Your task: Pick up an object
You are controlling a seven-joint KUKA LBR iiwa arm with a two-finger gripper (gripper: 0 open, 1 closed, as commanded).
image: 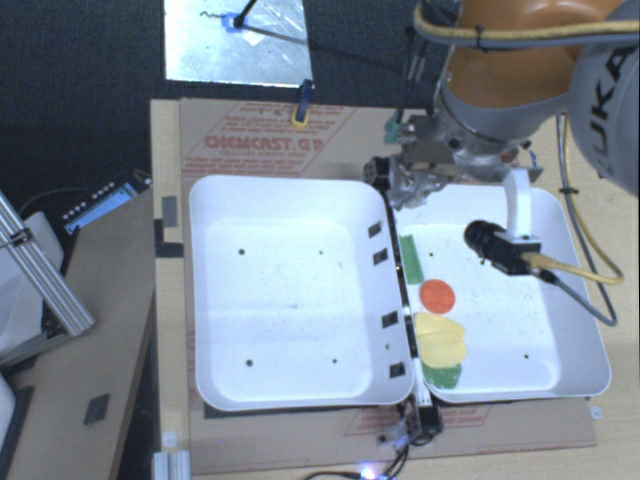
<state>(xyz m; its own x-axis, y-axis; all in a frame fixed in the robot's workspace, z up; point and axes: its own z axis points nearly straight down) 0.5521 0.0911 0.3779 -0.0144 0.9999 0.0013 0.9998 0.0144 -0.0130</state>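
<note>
Since the gripper (408, 193) hangs over the right bin's (560, 298) far left corner, grip unclear, we'd come straight down on the orange disc (437, 295) by the divider.

A brown cardboard sheet (270, 138) covered the bench (70, 368), with two shallow white bins, left (285, 293) and right (520, 308), resting side by side on it.
</note>
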